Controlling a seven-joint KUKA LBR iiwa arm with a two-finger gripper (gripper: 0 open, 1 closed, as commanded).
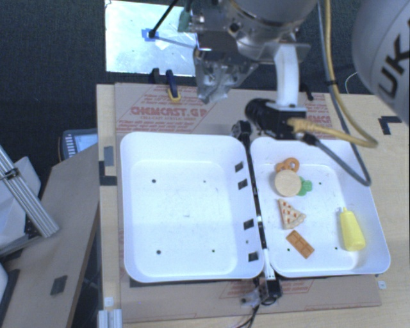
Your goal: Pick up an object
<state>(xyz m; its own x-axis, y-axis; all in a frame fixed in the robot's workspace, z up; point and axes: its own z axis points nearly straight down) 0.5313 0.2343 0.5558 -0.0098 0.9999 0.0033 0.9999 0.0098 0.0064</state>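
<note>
Located at the far side of the scene: gripper (208, 94), hanging from the grey arm (269, 19) above the printed cardboard sheet (154, 110), beyond the far right corner of the left bin (128, 192). Well apart from every loose item. Nothing seen held. Open or closed state: cannot tell, as the tip is blurred and viewed from above.

Found in the right bin (327, 186), all candidate objects:
- Pretzel (288, 165), farthest of the group, touching or just overlapping the far edge of a round tan disc (287, 184).
- Small green piece (305, 187), just right of the disc and partly tucked under it.
- Pizza slice (290, 213), nearer than the disc, lying flat, point toward the far left.
- Brown rectangular bar (300, 244), nearer again, lying at an angle, apart from the slice.
- Yellow bottle (351, 230), on its side toward the right wall, cap pointing to the far side, clear of the other items.

Observed along the seam between the two bins: row of small black clips (242, 184).

Also noted: yellow cable (333, 132) running from a black fixture (269, 115) at the far edge of the right bin and trailing off to the right; yellow-and-blue clamp (172, 86) on the far edge of the cardboard; both bins seated on that cardboard atop the pale wooden surface (107, 122); aluminium rail (25, 198) leaning at the far left.
</note>
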